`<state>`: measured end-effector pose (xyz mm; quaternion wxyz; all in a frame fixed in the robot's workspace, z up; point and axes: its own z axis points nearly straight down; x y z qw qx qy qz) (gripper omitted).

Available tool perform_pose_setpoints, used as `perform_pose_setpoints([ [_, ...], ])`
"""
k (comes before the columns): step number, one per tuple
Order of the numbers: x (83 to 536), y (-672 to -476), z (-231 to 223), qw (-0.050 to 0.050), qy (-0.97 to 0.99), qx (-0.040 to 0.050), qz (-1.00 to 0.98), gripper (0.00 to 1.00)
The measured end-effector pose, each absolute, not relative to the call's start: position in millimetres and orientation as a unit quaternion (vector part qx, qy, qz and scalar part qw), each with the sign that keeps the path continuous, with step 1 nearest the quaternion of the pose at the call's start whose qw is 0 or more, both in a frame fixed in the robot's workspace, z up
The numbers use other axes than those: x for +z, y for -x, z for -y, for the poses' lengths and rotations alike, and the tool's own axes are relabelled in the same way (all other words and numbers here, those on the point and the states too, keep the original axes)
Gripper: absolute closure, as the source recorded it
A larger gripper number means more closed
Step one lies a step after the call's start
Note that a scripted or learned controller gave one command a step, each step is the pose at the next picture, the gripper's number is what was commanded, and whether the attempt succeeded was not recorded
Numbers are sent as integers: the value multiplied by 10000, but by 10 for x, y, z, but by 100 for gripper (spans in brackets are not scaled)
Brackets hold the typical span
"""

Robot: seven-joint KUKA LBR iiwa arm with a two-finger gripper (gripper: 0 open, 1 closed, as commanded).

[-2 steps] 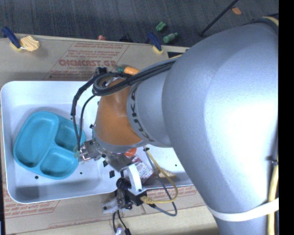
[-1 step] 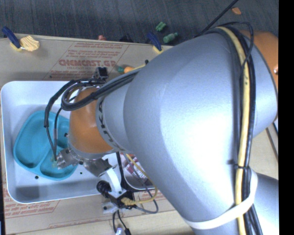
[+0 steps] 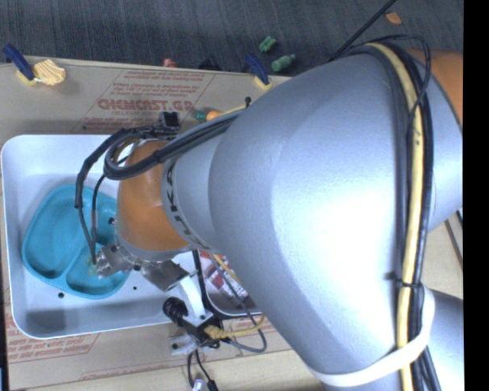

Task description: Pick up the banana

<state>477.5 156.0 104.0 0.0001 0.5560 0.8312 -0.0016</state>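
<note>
The arm (image 3: 310,210) hangs over the bin (image 3: 16,177), hiding the banana's place and whether the hand is apart or together beside the blue dish (image 3: 53,235); a banana should be light, softish, best taken mid-body.

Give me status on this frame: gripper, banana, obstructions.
Arm low over left bin, wrist above teal dish. Gripper state unreadable, hidden under wrist. Banana not sighted. Arm body blocks most of the bench.
</note>
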Motion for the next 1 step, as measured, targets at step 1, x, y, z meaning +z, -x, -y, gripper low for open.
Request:
perform_pose_setpoints([
  [1, 1039, -4770, -1571, -8, -5552, -14, -8317, 0],
])
